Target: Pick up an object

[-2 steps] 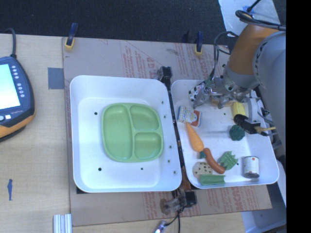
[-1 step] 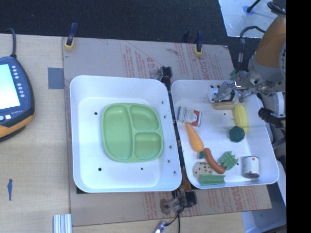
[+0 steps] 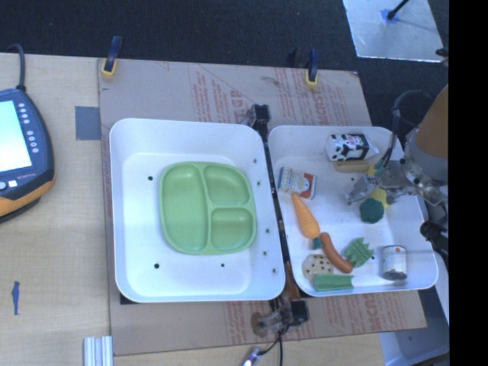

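The right bin (image 3: 427,280) holds several toys: a cow-patterned carton (image 3: 348,147), a small white packet (image 3: 295,181), an orange carrot (image 3: 305,216), a red-orange sausage (image 3: 336,252), a green leafy piece (image 3: 357,250), a cookie (image 3: 314,265), a flat green piece (image 3: 332,282) and a small can (image 3: 393,262). My gripper (image 3: 369,192) hangs low over the bin's right half, just above a dark green round toy (image 3: 372,211) and next to a small yellow piece (image 3: 380,197). Nothing is seen lifted off the bin floor.
The left bin (image 3: 130,265) holds a green divided plate (image 3: 207,207). A teach pendant (image 3: 19,147) lies at the bench's left edge. Clamps (image 3: 111,58) hold the cardboard at the back. The arm's body (image 3: 431,147) covers the right bin's right rim.
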Robot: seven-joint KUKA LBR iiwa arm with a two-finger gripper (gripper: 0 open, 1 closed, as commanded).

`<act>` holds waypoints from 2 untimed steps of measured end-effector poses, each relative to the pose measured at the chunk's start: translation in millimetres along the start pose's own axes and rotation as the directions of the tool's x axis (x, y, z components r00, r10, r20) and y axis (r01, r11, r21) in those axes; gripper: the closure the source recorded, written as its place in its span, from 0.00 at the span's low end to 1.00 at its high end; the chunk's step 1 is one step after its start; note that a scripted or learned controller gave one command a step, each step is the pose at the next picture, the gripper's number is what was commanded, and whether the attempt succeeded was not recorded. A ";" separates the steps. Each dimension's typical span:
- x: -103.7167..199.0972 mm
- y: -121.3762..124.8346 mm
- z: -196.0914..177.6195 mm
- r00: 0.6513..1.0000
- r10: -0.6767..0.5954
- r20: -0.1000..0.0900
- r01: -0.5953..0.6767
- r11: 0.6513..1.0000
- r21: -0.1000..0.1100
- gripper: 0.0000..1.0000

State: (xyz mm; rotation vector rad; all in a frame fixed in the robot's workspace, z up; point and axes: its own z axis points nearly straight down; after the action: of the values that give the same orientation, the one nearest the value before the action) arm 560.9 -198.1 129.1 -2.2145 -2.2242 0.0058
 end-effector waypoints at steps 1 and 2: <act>42.3 57.8 37.4 1.000 -0.001 0.000 0.001 1.000 -0.001 0.00; -15.1 46.9 -77.9 1.000 0.002 0.001 -0.002 1.000 -0.005 0.00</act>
State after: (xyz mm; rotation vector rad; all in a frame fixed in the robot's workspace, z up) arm 608.2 -213.0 206.9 -2.2195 -2.2253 0.0019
